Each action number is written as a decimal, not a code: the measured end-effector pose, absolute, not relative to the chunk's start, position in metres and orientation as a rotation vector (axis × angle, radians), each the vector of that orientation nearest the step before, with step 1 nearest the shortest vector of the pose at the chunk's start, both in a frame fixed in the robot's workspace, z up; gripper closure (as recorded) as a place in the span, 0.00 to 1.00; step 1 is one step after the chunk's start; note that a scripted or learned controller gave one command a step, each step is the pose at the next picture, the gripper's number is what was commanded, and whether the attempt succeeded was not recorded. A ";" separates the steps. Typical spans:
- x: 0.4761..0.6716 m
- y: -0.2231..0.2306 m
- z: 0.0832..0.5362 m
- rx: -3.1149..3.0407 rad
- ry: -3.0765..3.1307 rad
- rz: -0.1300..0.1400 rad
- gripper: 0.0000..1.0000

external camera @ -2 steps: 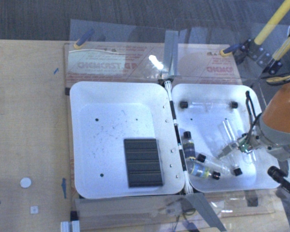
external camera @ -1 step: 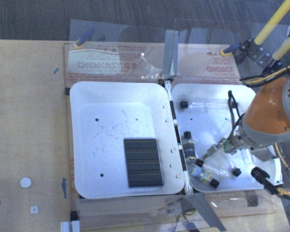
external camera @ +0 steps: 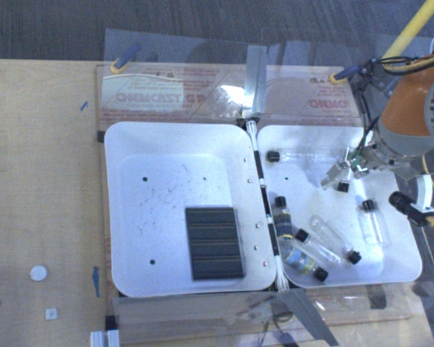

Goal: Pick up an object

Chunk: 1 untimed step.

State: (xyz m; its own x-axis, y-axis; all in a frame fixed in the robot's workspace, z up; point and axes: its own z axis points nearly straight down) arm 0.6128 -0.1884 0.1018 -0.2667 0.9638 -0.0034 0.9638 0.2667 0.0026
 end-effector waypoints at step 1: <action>0.562 -0.217 0.091 1.911 2.501 0.010 0.00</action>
